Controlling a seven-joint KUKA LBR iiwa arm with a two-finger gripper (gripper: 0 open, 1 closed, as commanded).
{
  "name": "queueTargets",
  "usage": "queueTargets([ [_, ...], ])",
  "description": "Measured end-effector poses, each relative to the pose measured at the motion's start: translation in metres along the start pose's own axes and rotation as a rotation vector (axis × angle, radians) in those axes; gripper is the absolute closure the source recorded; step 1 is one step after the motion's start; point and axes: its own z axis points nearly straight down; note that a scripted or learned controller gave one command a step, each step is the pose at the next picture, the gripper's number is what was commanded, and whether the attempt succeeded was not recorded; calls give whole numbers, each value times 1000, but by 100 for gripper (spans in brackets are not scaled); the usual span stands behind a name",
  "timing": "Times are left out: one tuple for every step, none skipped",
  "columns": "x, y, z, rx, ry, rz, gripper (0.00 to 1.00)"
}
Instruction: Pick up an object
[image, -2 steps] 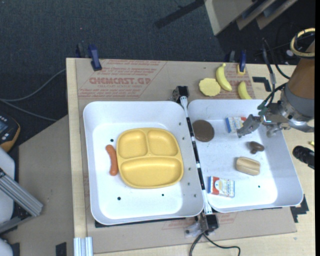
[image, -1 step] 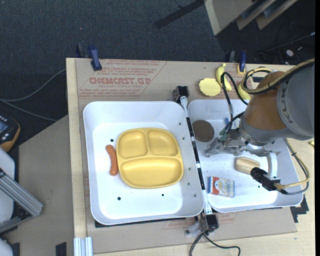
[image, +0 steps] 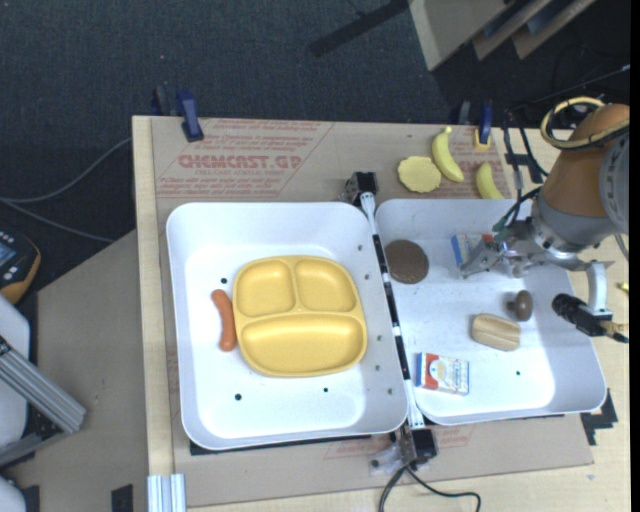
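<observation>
Left bin (image: 200, 300): yellow tray (image: 298, 315), hotdog (image: 226, 320) beside it. Right bin (image: 560, 395): bun (image: 496, 332), carton (image: 441, 373), brown disc (image: 407, 261), small nut (image: 519, 303), all well apart, so room to approach. Gripper (image: 480, 258) sits low near the bin's far wall; can't tell its finger state. Risk: clipping that wall or closing on nothing.

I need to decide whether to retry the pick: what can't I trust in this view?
- Pincer: too small and blurred in the camera view to tell open from shut, or whether it grips anything.
- Blue item beside the pincer: partly hidden by the fingers, identity unclear.
- Arm: cut off by the right edge.
- Small brown object: too small to identify.
- Carton: label unreadable.
</observation>
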Motion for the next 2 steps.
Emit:
queueTargets([
  [-22,-48,1,10,8,-1,0],
  [28,1,1,1,5,-9,0],
])
